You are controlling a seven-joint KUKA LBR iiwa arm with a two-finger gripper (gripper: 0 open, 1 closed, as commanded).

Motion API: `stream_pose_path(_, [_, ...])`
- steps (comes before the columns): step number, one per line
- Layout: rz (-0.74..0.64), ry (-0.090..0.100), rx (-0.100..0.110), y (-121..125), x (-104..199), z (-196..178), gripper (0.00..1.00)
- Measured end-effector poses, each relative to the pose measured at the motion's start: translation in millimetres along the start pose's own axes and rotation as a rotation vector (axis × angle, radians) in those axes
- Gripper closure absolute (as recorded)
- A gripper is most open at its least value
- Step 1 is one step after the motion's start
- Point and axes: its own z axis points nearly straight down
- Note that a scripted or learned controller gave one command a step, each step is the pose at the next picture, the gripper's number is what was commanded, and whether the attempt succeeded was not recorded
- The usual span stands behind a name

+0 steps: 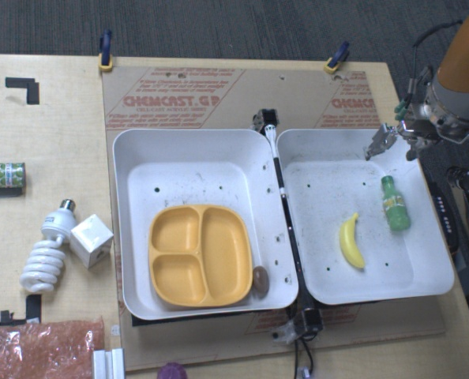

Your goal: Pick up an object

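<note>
Out on the bare bench at the far left sits a small green can (6,177) on its side, and below it a white spiral light bulb (45,253) lies at a slant, its base touching or nearly touching a small white cube (91,240). A patch of pinkish-red mesh (41,349) fills the bottom left corner.

Moving on, the left bin (128,156) holds a yellow divided plate (200,255) with three compartments, all of them bare. The plate lies toward the near side of the bin. Just beside its lower right rim, touching it or very close, rests a small brownish round lump (260,281); I cannot make out what it is. The bin floor shows dark specks and a few small holes.

The right bin (424,279) butts against the left one along a dark seam. In it lies a yellow banana (350,242), roughly in the middle, curving down toward the near side. To its right, apart from it, a small green bottle (394,204) lies with its cap pointing toward the far wall.

The gripper (379,143) hangs over the far right corner of the right bin, above the rim, well clear of the bottle and the banana. Nothing sits between its fingers, and whether they stand apart or together I cannot tell from here.
</note>
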Motion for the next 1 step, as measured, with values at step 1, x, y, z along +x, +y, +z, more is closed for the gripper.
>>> stream_pose_path(1, [-0.001, 0.000, 0.000, -19.4, 36.8, 111.7, 0.00])
